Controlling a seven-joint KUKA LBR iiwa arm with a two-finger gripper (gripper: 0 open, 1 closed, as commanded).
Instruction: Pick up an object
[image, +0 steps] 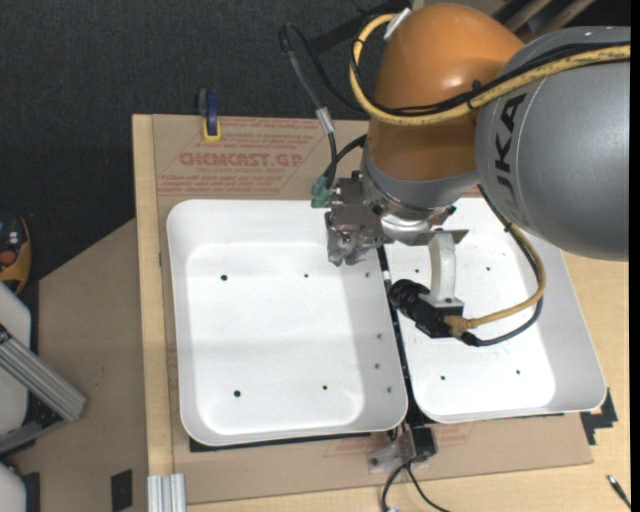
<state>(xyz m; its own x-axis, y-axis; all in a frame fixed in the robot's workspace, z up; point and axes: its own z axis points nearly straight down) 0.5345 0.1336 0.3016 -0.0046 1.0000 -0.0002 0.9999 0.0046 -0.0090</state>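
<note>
Status: the pick is not complete. My gripper (350, 240) hangs low over the far corner of the first bin (180, 300), just beside the rim it shares with the second bin (520, 390). Nothing can be confirmed as held. Whether my gripper is spread wide, narrowed, or closed on something: I cannot tell, because the tip is a small dark cluster seen from above and its underside is hidden.

Remaining steps, as a judgement: locate an object, close on it, lift clear of the bin wall.

Object position: I cannot tell. The floor of the first bin, spreading away from my gripper toward the near rim, reads as plain white with a few small dark dots, which look like marks in the floor rather than loose items. My arm (560, 130) and its orange band (440, 60) cover much of the second bin on the other side of my gripper, so anything lying there is hidden.

Object appearance: no shape, colour or material can be stated. A black fitting (425, 308) with a yellowish cable (505, 312) hangs just behind my gripper; I judge it to be part of my own hardware.
</note>
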